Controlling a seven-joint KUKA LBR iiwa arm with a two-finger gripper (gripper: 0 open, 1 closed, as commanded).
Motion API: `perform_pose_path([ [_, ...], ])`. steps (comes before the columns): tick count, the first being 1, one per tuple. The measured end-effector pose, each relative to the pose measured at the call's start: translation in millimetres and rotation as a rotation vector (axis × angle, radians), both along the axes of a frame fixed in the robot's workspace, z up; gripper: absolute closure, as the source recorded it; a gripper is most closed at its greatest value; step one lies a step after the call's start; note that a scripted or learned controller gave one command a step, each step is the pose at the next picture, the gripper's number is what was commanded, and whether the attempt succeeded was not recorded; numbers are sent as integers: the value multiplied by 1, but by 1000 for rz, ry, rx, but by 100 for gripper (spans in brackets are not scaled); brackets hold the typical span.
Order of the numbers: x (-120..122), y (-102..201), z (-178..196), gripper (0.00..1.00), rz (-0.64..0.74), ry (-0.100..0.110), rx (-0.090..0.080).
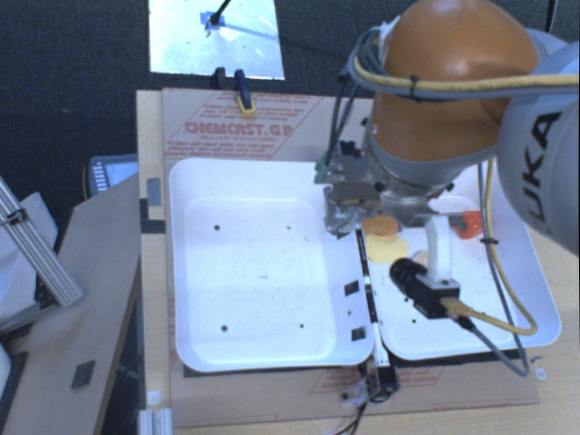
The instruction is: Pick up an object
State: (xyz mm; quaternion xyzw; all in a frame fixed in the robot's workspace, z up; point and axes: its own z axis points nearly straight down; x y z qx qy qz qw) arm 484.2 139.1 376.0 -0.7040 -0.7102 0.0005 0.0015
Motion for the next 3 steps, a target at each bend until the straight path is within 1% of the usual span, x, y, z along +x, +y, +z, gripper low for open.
perform_pose_path([
  [1,3,13,142,100,-2,-20,6],
  [2,70,59,38,100,0,3,-4],
  [3,133,97,26,100,-1,-5,-1],
])
